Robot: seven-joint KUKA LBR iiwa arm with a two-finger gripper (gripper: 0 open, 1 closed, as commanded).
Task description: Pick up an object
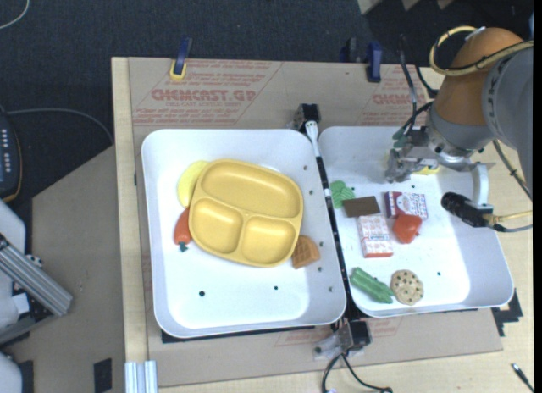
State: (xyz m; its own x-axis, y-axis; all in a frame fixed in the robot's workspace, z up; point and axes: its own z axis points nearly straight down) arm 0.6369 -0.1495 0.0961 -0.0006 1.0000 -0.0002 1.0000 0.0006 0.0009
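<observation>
In the left bin [161, 213] a yellow three-compartment tray [244, 212] lies tilted, with a red-orange pepper [182, 229] at its left edge and a brown pastry [305, 252] at its right corner. Red "CHEMCAST" print crosses the surface [212, 91]. The right bin [483, 285] holds a green piece [341, 191], brown block [362, 206], red-and-white packet [375, 236], green pod [370, 285], cookie [406, 286] and tomato [407, 227]. The arm [474, 86] bends down over the bin's upper part; its pincer [405, 163] hangs there, width unclear.
</observation>
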